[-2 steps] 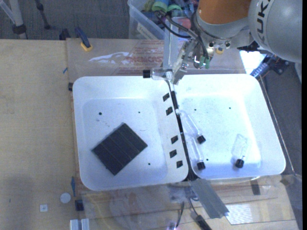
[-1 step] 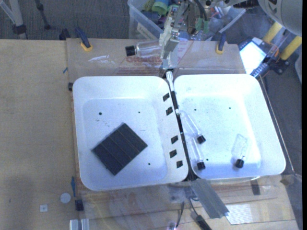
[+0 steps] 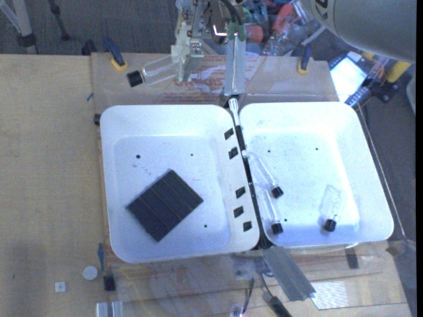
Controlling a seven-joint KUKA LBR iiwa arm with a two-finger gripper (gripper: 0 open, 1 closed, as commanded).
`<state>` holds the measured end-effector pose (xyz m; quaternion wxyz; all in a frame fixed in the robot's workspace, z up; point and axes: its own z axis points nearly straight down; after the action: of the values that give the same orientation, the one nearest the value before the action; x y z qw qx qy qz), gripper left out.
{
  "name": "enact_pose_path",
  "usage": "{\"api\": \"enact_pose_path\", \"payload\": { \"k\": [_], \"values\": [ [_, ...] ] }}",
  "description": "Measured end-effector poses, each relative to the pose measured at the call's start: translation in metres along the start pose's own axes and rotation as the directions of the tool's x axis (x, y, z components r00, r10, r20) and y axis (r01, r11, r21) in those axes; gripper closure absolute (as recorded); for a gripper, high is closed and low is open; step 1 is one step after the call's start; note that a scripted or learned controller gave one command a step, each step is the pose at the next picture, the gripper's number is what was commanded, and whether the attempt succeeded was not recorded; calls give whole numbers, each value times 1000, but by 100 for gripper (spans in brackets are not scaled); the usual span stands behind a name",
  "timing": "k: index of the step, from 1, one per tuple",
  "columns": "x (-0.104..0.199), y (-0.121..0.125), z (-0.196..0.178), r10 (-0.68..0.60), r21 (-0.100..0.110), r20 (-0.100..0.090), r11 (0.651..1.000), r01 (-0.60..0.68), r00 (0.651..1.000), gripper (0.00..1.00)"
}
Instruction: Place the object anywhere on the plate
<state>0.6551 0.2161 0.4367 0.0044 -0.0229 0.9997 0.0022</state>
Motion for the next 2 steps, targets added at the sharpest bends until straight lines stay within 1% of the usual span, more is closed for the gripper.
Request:
{"api": "enact_pose_path", "payload": {
  "k": [1,2],
  "values": [
    [-12,9,0,-501,-1,1,865,501,865,100],
    [-10,-25,-1,-734,-3,-4,679,734,679,100]
  ]
}}
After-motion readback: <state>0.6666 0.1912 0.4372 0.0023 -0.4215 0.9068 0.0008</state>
